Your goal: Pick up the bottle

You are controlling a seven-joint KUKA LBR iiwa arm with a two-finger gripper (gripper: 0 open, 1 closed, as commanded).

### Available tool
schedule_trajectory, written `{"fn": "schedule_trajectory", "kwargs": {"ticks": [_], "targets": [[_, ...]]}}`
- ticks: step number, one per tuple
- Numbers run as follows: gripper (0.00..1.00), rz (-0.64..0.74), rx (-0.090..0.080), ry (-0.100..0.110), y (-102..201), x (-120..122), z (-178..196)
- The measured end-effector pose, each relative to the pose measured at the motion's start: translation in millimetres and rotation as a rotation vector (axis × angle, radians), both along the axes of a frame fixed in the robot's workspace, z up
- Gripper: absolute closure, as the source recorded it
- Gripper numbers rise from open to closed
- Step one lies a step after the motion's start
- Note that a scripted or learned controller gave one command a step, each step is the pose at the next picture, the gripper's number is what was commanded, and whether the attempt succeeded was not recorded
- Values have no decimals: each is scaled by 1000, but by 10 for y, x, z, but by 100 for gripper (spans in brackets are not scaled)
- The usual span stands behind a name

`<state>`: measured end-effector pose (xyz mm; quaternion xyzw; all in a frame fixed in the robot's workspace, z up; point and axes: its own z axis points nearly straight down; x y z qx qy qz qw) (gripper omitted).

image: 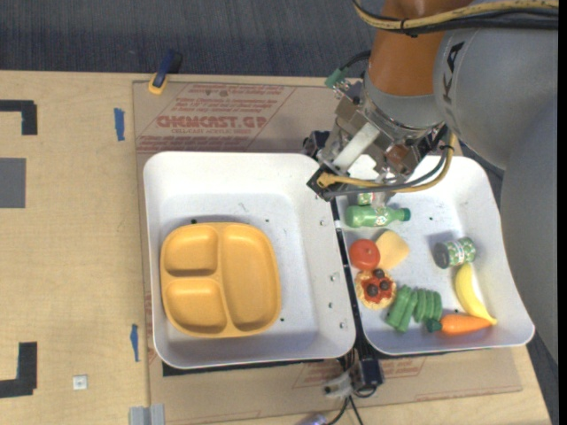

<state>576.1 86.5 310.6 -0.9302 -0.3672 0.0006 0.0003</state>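
Observation:
The bottle is small and green with a white label, and it lies on its side near the back left of the right bin. My gripper hangs straight over the bottle, just above or touching its top side. The wrist and cables hide the point of contact. The arm's orange band sits above it at the top of the view.
Also in the right bin are a tomato, a yellow wedge, a berry tart, green pods, a carrot, a banana and a small can. The left bin holds a yellow divided plate.

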Motion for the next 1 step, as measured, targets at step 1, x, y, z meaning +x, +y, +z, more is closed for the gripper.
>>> {"fn": "schedule_trajectory", "kwargs": {"ticks": [1], "targets": [[0, -128, 0, 2, -381, -198, -493]]}}
